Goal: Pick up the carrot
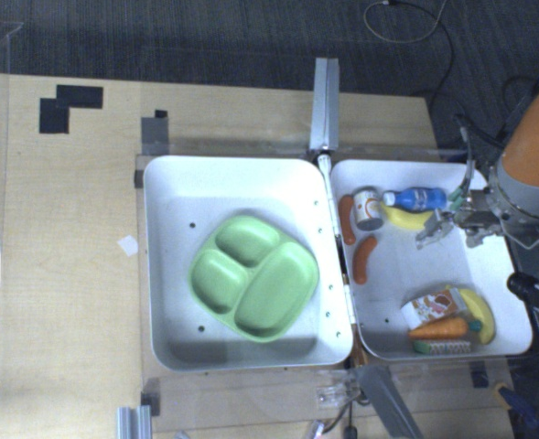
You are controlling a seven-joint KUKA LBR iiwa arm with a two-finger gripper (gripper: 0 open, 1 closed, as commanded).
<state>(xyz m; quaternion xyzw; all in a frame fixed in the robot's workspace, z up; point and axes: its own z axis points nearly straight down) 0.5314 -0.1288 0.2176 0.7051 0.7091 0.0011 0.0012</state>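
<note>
The carrot is orange with a green tip and lies flat near the front edge of the right bin. It sits between a small printed carton and a banana. My gripper hangs over the back right part of that bin, well behind the carrot and apart from it. Its fingers are open, with only bare bin floor beneath the gap between them. The arm's orange band shows at the right edge.
At the back of the right bin lie a blue bottle, a second banana, a can and two sausages. The left bin holds a green divided plate.
</note>
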